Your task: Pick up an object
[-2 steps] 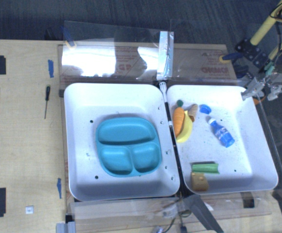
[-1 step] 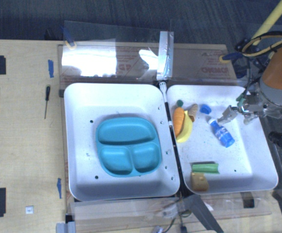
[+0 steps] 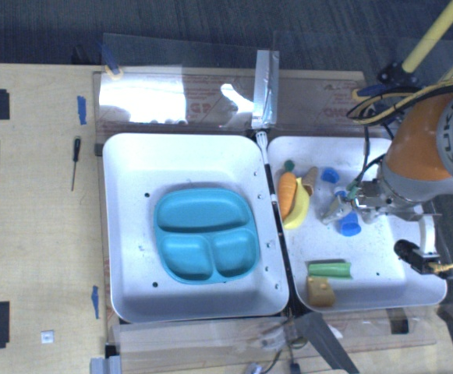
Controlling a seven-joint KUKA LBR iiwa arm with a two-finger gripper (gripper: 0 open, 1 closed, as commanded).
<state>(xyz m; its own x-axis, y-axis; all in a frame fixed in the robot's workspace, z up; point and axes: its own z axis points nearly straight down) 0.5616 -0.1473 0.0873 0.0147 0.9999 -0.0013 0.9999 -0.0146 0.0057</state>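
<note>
On the wooden bench (image 3: 31, 271), two shallow white bins sit side by side. At the near edge of the right bin (image 3: 382, 287) lies a brown block (image 3: 320, 291), with a green block (image 3: 329, 269) just beyond it. Farther in, the gripper (image 3: 341, 207) reaches in from the right, lowered among small objects; whether it is clenched or released cannot be told. A blue cap (image 3: 350, 225) lies just beside it on the near side, and another blue piece (image 3: 330, 175) sits on its far side. To the left, an orange carrot (image 3: 288, 193) rests against a yellow banana (image 3: 299, 209) by the bin's left wall. The left bin (image 3: 132, 170) holds a blue divided tray (image 3: 207, 233).
</note>
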